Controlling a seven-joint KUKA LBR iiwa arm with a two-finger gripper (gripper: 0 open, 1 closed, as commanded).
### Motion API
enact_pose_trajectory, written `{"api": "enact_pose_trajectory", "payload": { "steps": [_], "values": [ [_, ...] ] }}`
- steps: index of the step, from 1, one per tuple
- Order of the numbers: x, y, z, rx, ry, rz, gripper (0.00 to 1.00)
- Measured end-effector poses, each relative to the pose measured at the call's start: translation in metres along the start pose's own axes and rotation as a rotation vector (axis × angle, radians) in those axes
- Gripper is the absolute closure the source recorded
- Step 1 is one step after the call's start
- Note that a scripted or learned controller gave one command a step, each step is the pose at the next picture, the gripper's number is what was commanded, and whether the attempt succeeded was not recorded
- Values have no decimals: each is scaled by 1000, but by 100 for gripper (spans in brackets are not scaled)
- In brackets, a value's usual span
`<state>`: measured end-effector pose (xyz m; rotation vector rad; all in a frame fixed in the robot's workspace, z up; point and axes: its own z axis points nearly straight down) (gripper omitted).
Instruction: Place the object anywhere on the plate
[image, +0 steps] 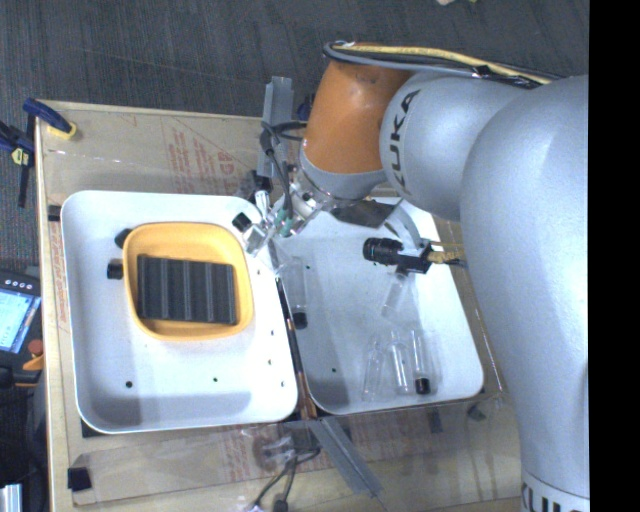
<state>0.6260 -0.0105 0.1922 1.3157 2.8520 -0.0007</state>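
The hand (264, 228) hovers just beside the nearest corner of the yellow rounded-square plate (150, 238). Its opening and contents cannot be told. The probable object, a dark ribbed rectangular slab (187, 288), lies on the plate beyond the hand, long axis roughly in line with the reach. The grey arm (480, 150) crosses a shallow white bin (450, 340), wrist bent downward.

The arm (520, 200) has bulky, smooth, rounded shells of pale grey, with a glossy orange band (345, 120) above the wrist. Dark KUKA lettering (403, 135) runs beside that band. The gripper (264, 232) is small, metallic and black.
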Motion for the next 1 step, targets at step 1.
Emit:
{"api": "enact_pose_trajectory", "payload": {
  "steps": [1],
  "values": [
    [0, 0, 0, 0, 0, -1, 0]
  ]
}}
